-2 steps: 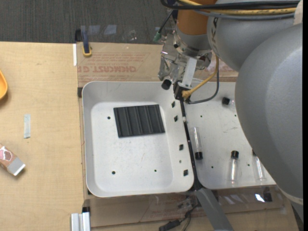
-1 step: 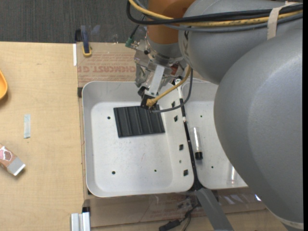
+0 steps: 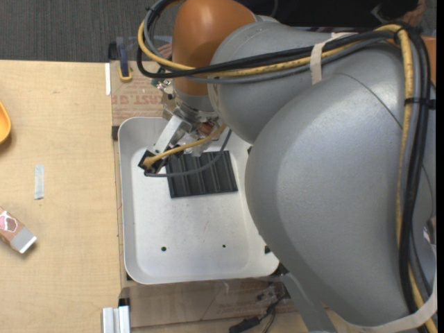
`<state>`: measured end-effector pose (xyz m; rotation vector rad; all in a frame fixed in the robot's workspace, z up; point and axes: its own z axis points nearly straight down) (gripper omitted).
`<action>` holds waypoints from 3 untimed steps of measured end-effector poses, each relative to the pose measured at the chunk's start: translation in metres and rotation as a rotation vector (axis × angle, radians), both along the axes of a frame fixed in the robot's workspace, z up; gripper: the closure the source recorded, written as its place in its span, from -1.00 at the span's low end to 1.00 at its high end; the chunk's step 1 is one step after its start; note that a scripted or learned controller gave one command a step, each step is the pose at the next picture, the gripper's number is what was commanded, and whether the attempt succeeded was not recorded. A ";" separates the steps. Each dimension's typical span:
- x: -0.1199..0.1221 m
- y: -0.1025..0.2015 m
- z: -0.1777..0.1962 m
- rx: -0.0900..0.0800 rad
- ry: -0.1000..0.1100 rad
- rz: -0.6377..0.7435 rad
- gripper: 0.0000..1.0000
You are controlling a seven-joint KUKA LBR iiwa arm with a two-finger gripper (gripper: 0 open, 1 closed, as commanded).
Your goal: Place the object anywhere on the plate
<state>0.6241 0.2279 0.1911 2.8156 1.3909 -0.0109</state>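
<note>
One camera view, looking down at a slant: the grey arm (image 3: pixel 326 151), entering from the right, fills much of the frame, its orange band (image 3: pixel 208 26) above the wrist. The hand (image 3: pixel 173 144) is lowered into a shallow white bin (image 3: pixel 139 255), just over or touching a dark ribbed object (image 3: pixel 202 175) lying flat in the bin's upper half; whether the hand is wide, narrow or holding anything cannot be told, since wrist and yellow cable (image 3: pixel 177 151) hide it. The step in hand appears to be the approach or grasp at the ribbed object, presumably the task's thing. No plate can be identified, so the next move likely calls for a secure grip, then a lift clear of the bin wall. Left of the bin lies a pale wooden desk (image 3: pixel 62 151) bearing a small grey strip (image 3: pixel 39 182) and a wrapped item (image 3: pixel 15 231); an orange edge (image 3: pixel 3 123) shows at far left.
</note>
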 end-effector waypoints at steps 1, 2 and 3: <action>0.000 0.000 0.000 0.000 0.000 -0.001 -1.00; -0.011 -0.001 -0.100 0.001 -0.002 -0.175 -1.00; 0.004 -0.002 -0.099 0.000 -0.006 -0.721 -1.00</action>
